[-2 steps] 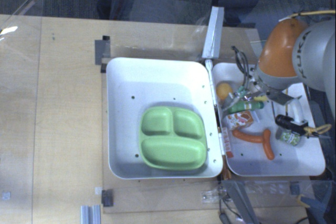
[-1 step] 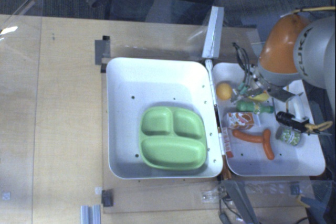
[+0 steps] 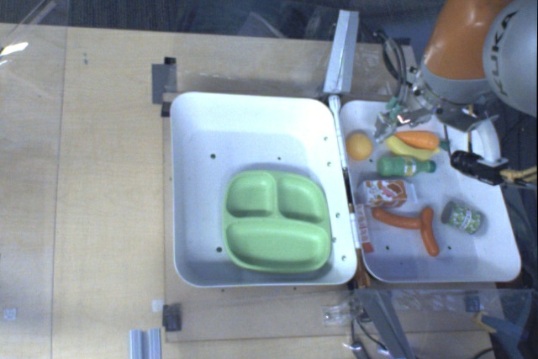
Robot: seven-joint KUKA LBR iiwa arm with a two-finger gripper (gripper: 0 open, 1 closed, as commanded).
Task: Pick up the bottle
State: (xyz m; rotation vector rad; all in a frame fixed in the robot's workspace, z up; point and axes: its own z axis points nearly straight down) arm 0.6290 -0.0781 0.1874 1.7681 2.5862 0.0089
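- Bins: two shallow white plastic trays side by side; left bin (image 3: 193,181) holds a glossy green three-compartment plate (image 3: 276,220), right bin (image 3: 496,261) holds the small items.
- Bottle (image 3: 404,167): green, lying on its side in the upper middle of the right bin, cap end toward frame right.
- Neighbours: carrot (image 3: 418,139) and yellow banana-like piece (image 3: 407,150) just above it, round yellow fruit (image 3: 359,146) to its left, red-white packet (image 3: 387,192) below, two sausages (image 3: 412,224), green can (image 3: 462,218) lower right.
- Gripper (image 3: 392,122): metal, at the bin's upper edge, above-left of the bottle, apart from it.
- Fingers: cannot tell whether spread or together; too cluttered.
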